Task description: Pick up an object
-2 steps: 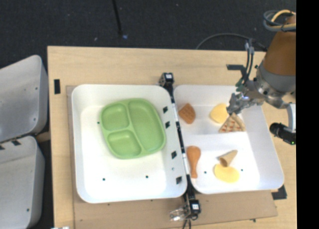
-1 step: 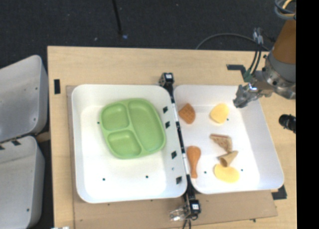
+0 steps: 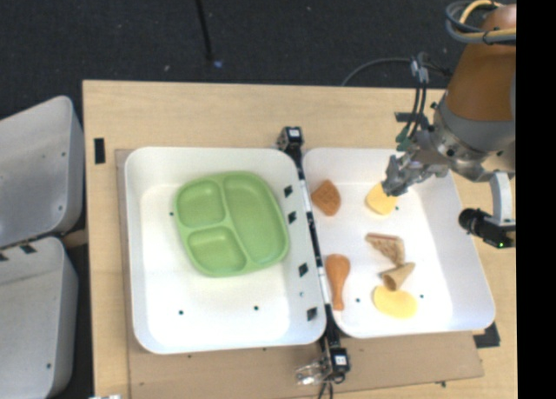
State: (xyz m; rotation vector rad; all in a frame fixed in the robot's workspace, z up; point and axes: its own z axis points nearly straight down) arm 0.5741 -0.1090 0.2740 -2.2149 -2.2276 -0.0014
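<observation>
The gripper [image 3: 398,182] is hanging low over the right bin [image 3: 452,302], near its far edge, and its tip is sitting directly above the far-right margin of a pale yellow piece [image 3: 380,202]. Whether its grip is released or clenched cannot be told from this angle, as the wrist body is covering that detail. The yellow piece is lying on the bin floor, extending toward the near-left from the tool tip, so contact appears to call for a short vertical drop with a slight shift in that direction. The piece looks roundish, showing no clear long axis. Other candidates are lying further off: a brown lump [image 3: 327,197] to the left, a brown drumstick-shaped item [image 3: 336,277] by the divider, two tan wedges [image 3: 390,258] near the middle, and a second yellow disc [image 3: 395,303] at the near side. The left bin [image 3: 148,302] is carrying a green divided tray [image 3: 231,223], well apart from the arm.
</observation>
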